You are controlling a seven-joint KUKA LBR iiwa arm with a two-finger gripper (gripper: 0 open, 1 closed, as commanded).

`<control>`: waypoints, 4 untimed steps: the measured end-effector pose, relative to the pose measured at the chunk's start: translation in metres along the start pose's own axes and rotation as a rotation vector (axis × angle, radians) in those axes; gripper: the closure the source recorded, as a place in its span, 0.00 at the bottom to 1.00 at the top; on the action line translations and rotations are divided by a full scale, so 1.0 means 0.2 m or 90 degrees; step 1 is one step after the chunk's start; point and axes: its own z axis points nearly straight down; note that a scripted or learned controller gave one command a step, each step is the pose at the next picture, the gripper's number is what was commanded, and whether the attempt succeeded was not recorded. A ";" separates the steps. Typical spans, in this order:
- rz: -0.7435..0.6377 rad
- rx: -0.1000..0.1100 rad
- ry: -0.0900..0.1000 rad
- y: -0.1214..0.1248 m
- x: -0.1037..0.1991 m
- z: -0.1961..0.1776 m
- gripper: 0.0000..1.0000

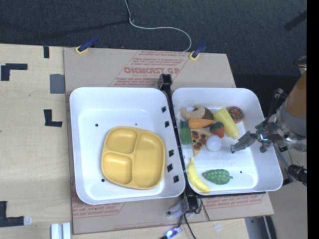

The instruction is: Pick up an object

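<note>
My gripper point(239, 145) reaches in from the right and hangs over the right bin point(266, 176), just right of a white ball point(214, 143). Nothing shows in its grasp. Toy foods crowd the bin's left half: a yellow corn cob point(226, 122), a chocolate donut point(236, 113), an orange carrot point(200, 123), a red strawberry point(217, 129), a pizza slice point(198, 140) and a tan bone-shaped piece point(195, 112). Near the front lie a banana point(196, 177) and a green bumpy fruit point(217, 176).
The left bin point(84, 108) holds a yellow divided plate point(133, 157). A black hinge strip point(172, 133) runs between the bins. The arm's grey wrist and orange band point(299, 103) stand over the right bin's right rim. Bare white floor lies at the right bin's right side.
</note>
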 end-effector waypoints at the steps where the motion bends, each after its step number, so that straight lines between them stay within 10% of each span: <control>1: -0.003 -0.008 -0.002 0.02 0.00 -0.03 0.00; 3: -0.003 -0.006 -0.002 -0.02 -0.04 0.58 0.00; 4: -0.003 -0.009 -0.003 -0.02 -0.04 0.58 0.00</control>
